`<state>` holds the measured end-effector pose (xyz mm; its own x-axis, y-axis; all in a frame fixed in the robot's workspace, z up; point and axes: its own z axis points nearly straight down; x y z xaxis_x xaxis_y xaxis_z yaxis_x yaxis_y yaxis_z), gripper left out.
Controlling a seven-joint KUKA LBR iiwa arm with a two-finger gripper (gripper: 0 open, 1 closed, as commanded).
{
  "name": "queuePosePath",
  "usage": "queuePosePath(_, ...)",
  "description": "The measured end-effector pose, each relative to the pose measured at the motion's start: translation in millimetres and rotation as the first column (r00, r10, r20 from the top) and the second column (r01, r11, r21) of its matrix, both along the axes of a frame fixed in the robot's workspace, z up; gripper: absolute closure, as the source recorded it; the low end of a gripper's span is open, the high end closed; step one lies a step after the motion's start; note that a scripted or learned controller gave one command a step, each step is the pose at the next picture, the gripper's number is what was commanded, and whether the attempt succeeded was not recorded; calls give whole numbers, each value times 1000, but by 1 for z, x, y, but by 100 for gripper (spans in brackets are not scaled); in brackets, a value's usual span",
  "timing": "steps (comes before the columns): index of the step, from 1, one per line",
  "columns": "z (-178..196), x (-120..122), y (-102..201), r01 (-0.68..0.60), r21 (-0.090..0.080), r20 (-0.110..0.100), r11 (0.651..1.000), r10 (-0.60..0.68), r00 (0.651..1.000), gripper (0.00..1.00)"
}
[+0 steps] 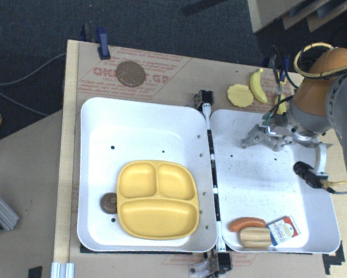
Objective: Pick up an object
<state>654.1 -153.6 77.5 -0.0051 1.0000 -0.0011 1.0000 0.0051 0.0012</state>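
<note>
Left bin [90, 157]: you see a yellow divided tray [157, 199] lying flat in the near half, with a small brown disc [109, 203] touching its left edge. It looks parked here simply as pickable clutter.

Bench top [168, 72]: behind the bins lie a brown round disc [130, 73], a yellow lumpy piece [240, 95] and a toy banana [258, 86], outside either bin and so probably not meant as targets.

Right bin [262, 183]: its candidates sit together in the near corner: a toy hot dog [248, 225], a tan bun-like piece [255, 237] just in front of it, and a small red, white and blue carton [284, 230] touching them on the right.

Gripper [262, 138]: you find it low over the far end of the right bin, fingers spread apart and nothing between them. I judge it is placed for a descent on bare floor, well apart from the objects.

Next move: you would need to bring it toward the near corner cluster; crowding there could spoil a grasp.
</note>
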Motion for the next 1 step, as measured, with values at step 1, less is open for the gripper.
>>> queuePosePath(1,8,13,-48,7,-2,3,1000,-7,1000,0)
